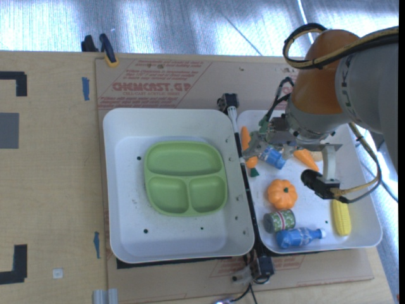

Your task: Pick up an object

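1. Reaching in from 3 o'clock, the grey arm [361, 87] with its orange band hangs over the right bin [367, 230].
2. The tool [272, 145] sits low at the bin's 10 o'clock corner, just beside a small blue bottle [273, 158]; how wide it stands I cannot tell.
3. An orange pumpkin [282, 194] lies near the bin's centre, with a green can [280, 220] and a larger blue bottle [299, 237] toward 6 o'clock.
4. A yellow corn cob [342, 217] lies at 4 o'clock.
5. The left bin [120, 189] holds a green divided plate [185, 177].
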